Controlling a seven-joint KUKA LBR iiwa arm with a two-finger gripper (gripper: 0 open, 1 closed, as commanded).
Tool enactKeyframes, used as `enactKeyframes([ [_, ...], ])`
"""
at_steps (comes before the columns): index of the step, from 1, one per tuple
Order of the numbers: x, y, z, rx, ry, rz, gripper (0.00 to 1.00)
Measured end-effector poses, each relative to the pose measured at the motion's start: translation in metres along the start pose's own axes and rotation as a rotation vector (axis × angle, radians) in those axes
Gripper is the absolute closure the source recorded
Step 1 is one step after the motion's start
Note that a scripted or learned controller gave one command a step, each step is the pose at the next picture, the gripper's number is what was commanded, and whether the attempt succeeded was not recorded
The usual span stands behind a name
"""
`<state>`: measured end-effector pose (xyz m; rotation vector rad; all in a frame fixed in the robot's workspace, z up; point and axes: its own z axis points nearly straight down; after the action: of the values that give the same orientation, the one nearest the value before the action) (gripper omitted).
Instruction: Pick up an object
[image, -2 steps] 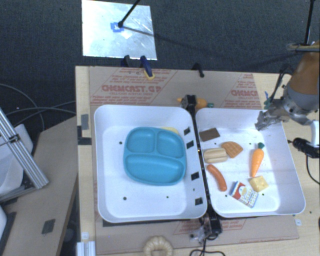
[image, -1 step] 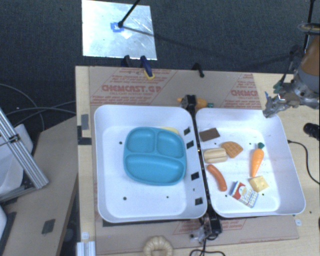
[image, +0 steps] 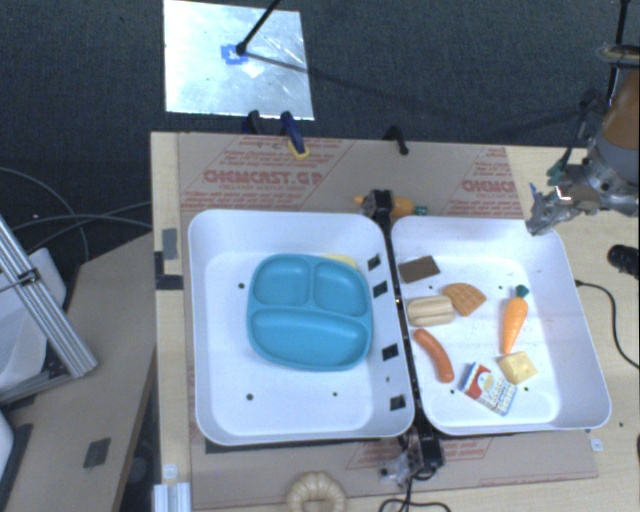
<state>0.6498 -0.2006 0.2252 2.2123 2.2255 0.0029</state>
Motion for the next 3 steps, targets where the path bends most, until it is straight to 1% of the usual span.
enactKeyframes([
  [1, 0.053, 0.004, -0.011, 0.000, 0.002, -0.003, 1.00],
  [2, 0.101, 0.007, 0.002, 0.002, 0.003, -0.004, 1.00],
  [3, 0.163, 0.012, -0.004, 0.001, 0.003, -0.005, 1.00],
])
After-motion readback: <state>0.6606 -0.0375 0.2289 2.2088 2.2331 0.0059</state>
